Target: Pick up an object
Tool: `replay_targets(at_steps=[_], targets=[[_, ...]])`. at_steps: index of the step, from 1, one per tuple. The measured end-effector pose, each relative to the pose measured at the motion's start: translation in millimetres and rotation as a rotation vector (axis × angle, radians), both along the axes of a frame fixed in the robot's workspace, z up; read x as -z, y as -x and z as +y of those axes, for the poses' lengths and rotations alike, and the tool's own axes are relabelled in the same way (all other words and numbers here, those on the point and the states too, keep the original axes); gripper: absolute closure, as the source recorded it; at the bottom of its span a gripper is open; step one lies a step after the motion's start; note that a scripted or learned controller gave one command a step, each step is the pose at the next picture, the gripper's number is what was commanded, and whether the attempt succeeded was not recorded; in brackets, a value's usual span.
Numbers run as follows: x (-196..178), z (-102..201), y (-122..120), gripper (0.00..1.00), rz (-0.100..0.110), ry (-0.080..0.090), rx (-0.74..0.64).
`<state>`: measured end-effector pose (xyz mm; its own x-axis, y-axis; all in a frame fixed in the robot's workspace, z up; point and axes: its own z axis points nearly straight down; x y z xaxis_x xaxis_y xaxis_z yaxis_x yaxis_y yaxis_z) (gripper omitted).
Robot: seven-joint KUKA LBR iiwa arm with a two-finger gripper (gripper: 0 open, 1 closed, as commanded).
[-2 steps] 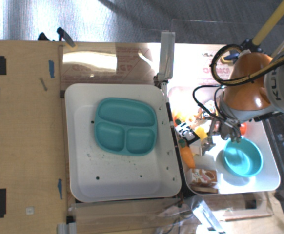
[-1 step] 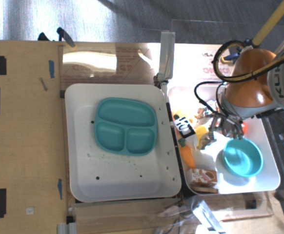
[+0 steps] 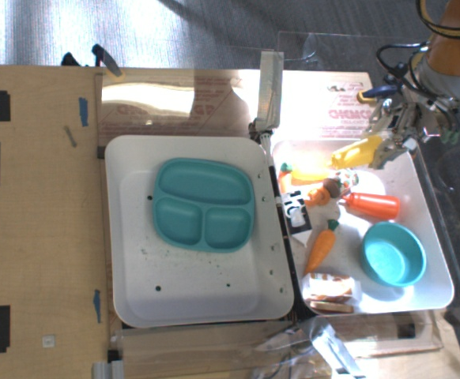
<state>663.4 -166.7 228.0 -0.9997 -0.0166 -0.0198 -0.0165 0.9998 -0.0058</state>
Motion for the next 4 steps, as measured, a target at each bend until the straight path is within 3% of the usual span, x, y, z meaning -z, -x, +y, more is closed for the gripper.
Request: replay_targets(at_steps=[1,2,3,4], targets=[[-4.4,50.9,86.7,1.0,0.012,-0.007,0.074],[66.9,73.9,104.6,1.0,0.019,-0.006,0.054],[-2.7,72.6,55.4,1.0,0.005,-0.004,0.01],[-4.4,105.7,103.4,1.0,0.013,-0.007,0.016]])
